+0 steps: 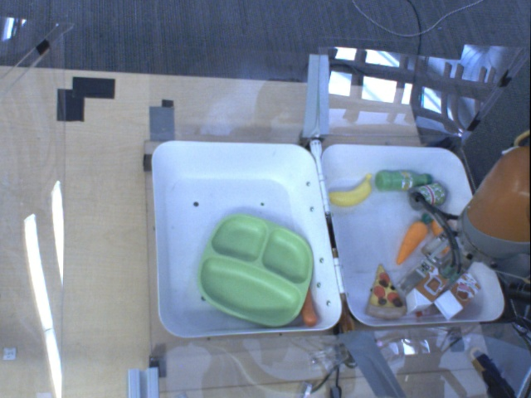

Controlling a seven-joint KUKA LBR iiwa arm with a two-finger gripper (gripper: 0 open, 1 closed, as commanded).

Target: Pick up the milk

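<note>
Two shallow white bins sit side by side on a wooden bench, seen from above at a slant. The left bin (178,222) holds a green divided tray (255,269), with an orange object (309,312) wedged between the tray and the bin's right wall.

The right bin (365,230) holds a banana (351,191), a green bottle (404,180), a can (431,194), a carrot (411,240) and a pizza slice (386,291). The milk (440,293), a small red-and-white carton, lies at this bin's near right corner, just beside the pizza slice.

The arm (502,201), grey with an orange band, reaches in from the right. Its gripper (431,264) is low over the corner, right at the carton, among dark cables. Whether it is wide or narrow, or holding anything, I cannot tell.

The likely risks: the carton lies against the bin wall, so a finger may strike the rim or find no room to close around it. The pizza slice is close enough to be nudged or caught along with the carton, and the carton may slip out on the lift.
</note>
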